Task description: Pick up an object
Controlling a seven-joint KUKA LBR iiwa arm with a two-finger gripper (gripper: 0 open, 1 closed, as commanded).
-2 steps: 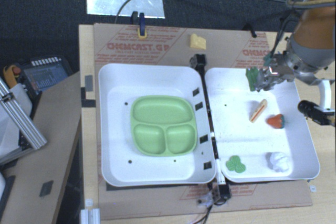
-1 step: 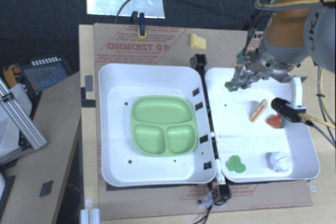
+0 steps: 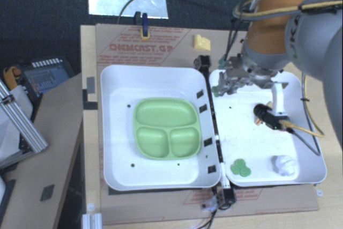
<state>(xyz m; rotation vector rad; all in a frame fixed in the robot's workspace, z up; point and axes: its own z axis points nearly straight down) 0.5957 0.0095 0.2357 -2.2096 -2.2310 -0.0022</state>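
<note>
Arm (image 3: 278, 19) looms over the right bin (image 3: 241, 134), and its bulk hides that bin's far wall from me. Left bin (image 3: 115, 115) carries a green divided tray (image 3: 165, 127). Gripper (image 3: 224, 83) hangs at the right bin's far left corner; wide or narrow, I cannot tell. White crumpled lump (image 3: 284, 164) and small green piece (image 3: 240, 168) lie by the near wall, well apart from it.

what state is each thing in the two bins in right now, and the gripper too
green divided plate: lying flat, open side up, in the left bin
small green thing: lying loose in the right bin, lower left corner in the view
white crumpled thing: lying loose in the right bin, lower right corner
gripper: low over the right bin's upper left corner, apart from both loose things
</note>
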